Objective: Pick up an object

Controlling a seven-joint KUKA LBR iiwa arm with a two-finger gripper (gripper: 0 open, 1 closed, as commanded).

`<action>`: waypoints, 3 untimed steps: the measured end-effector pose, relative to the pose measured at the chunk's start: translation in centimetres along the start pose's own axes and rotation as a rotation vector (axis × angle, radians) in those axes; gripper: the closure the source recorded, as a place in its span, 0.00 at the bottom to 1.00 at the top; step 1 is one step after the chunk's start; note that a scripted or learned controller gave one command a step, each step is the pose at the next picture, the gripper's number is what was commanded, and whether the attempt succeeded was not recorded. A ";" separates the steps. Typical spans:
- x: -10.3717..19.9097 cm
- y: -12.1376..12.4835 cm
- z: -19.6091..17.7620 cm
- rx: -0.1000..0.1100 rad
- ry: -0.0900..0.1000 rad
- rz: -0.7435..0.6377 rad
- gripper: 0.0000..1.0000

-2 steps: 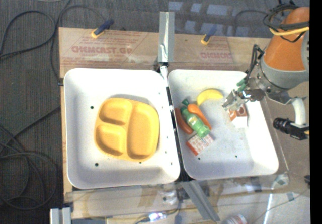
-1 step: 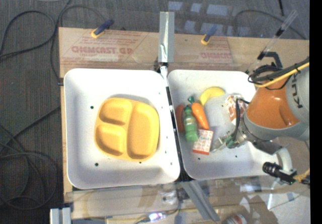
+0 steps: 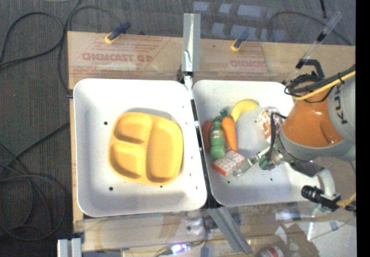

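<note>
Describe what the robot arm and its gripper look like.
The arm is bulky and rounded, grey, with a broad orange band above the wrist. Black and yellow cables loop along its top. The gripper is slim, metallic grey, with a green part near its base.

The right bin (image 3: 254,192) holds a small cluster of toy foods against its left wall. A green bottle (image 3: 217,139) stands lengthwise, its cap toward the far side, with an orange carrot (image 3: 229,133) just beside it on the right — green top pointing away. A yellow, rounded piece (image 3: 243,108) like a banana lies beyond the carrot. A small red-and-white box (image 3: 228,163) rests nearer, below the bottle. A reddish item (image 3: 206,133) sits left of the bottle — mostly hidden
</note>
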State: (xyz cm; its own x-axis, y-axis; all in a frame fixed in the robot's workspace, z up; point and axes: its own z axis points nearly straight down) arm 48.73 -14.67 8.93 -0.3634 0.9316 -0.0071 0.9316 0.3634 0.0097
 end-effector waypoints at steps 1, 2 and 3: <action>6.7 3.8 -9.3 0.014 0.007 0.175 0.00; 2.2 7.1 -0.1 0.008 0.002 0.297 0.00; 2.3 7.2 -1.3 0.006 0.003 0.295 1.00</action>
State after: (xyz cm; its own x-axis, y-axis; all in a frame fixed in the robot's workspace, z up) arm 54.62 -9.93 10.25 -0.0763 0.9971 -0.0022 0.9971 0.0764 0.0048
